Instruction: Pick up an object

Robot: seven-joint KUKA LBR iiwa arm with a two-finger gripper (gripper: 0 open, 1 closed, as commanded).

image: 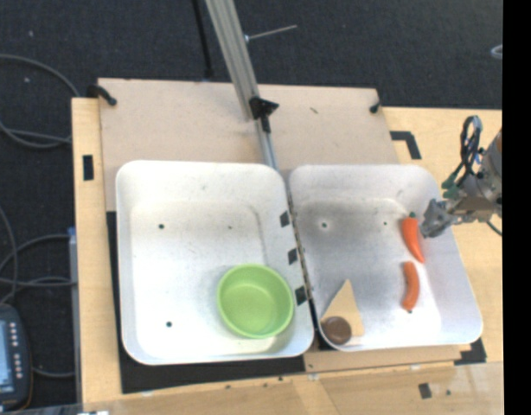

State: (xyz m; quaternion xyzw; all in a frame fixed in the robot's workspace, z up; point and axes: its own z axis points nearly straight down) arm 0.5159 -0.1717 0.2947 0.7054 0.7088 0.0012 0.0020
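Note:
Two orange carrot-shaped pieces lie in the right bin (pixel 335 188): one (pixel 412 239) near its right wall, the other (pixel 410 285) just below it. A tan wedge (pixel 346 305) and a brown round piece (pixel 336 328) rest at that bin's front left corner. A green bowl (pixel 254 300) sits in the left bin (pixel 162 197) near its front right corner. My gripper (pixel 436 217) hangs at the right bin's right edge, just up and right of the upper carrot piece.
A slanted aluminium bar (pixel 237 54) reaches from the top down to the gap between the bins. Cables and the arm's wrist (pixel 477 175) crowd the right edge. Bare bench (pixel 248 119) lies behind the bins.

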